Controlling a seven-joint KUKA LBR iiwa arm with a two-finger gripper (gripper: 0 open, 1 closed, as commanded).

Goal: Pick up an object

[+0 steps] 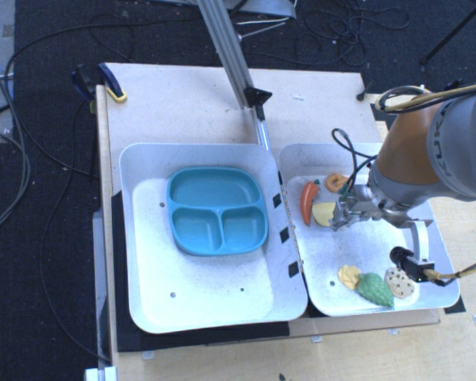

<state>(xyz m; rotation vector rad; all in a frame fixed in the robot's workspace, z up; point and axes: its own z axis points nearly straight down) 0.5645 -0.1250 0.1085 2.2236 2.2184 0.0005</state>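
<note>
- In the camera view, you have the two white bins side by side on the bench: the left bin (143, 292) carries a blue three-compartment tray (218, 210) near its middle.
- Your arm (428, 153) reaches in from the right over the right bin (325, 248), with the gripper (341, 215) low near that bin's far left part.
- You cannot tell from here how the gripper stands, nor whether it has anything.
- Just beside the gripper lie a pale yellow piece (324, 213), a red pepper-like piece (307, 202) and an orange ring (335, 183).
- Near the right bin's front edge you see a yellow piece (348, 275), a green leafy piece (374, 289) and a speckled round cookie-like piece (398, 282).
- No writing or brand can be read.
</note>
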